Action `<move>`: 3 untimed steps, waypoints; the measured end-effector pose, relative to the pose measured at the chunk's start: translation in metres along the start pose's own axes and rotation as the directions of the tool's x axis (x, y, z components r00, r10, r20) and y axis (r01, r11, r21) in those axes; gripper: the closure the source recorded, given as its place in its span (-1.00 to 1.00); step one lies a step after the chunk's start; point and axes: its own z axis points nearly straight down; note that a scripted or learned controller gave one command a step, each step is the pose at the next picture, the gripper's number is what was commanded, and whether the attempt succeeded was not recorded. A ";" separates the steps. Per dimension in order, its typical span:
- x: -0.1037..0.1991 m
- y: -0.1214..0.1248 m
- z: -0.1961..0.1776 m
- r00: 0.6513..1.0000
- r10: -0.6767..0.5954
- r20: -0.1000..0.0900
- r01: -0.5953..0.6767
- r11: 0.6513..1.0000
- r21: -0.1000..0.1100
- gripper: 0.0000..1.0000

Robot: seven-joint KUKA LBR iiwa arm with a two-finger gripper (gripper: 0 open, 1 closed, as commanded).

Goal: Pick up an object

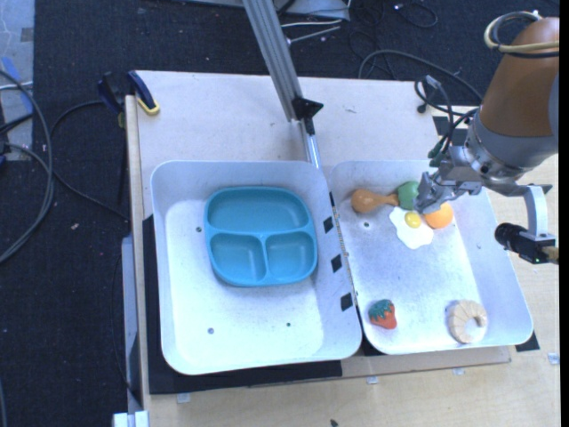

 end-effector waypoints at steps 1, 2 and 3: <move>0.042 -0.018 0.003 1.000 0.000 0.001 0.000 1.000 -0.001 1.00; 0.093 -0.027 -0.002 1.000 -0.001 0.000 0.001 1.000 -0.002 1.00; 0.149 -0.041 0.014 1.000 -0.002 0.000 0.002 1.000 0.000 1.00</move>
